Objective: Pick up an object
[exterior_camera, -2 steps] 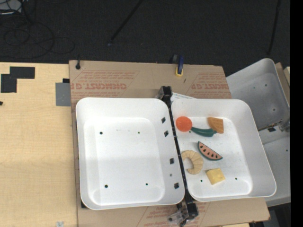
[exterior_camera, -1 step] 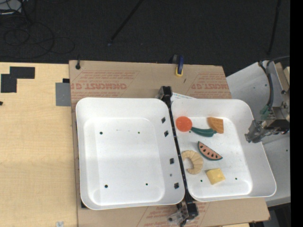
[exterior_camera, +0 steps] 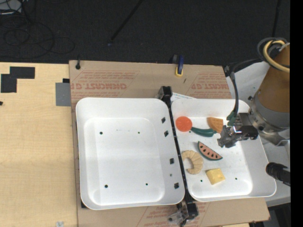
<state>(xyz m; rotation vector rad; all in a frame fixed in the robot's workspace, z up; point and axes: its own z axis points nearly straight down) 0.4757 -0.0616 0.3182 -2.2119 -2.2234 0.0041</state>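
Mirrored brown print, not readable, runs across the cardboard sheet [exterior_camera: 123,79] under both white bins on the pale wood tabletop [exterior_camera: 33,150]. In the right bin [exterior_camera: 255,188], the end effector [exterior_camera: 227,138] hangs just right of the watermelon slice [exterior_camera: 209,151]; its opening cannot be told.

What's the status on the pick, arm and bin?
Gripper low over the right bin, nothing seen held. Watermelon slice just beside it, orange wedge and green piece close. Croissant and yellow block lie apart.
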